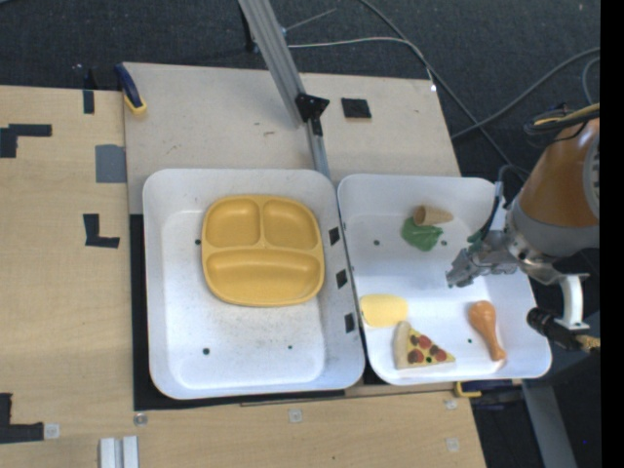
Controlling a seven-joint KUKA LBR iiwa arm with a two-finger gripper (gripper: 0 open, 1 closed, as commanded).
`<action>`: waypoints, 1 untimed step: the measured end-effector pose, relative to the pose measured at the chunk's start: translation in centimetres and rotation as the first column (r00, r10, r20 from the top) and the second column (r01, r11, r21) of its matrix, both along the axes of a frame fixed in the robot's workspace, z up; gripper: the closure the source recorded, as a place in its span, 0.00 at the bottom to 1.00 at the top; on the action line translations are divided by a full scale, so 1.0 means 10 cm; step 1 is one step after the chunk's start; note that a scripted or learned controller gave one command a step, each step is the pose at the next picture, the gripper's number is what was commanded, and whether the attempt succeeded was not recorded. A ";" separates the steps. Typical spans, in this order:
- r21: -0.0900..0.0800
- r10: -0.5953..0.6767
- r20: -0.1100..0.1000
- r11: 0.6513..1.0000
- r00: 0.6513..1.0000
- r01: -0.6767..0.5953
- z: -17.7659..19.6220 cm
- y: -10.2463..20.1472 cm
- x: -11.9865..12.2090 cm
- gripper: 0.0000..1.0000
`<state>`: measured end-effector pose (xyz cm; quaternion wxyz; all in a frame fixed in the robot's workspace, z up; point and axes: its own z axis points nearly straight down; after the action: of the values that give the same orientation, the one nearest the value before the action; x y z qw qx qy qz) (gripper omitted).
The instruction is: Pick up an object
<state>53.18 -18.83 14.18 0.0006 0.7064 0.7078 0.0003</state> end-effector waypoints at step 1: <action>-0.001 -0.001 0.002 1.000 1.000 0.001 0.55 -0.05 -0.08 1.00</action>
<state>52.39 -19.31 19.69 0.0017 0.7068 0.7074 0.0007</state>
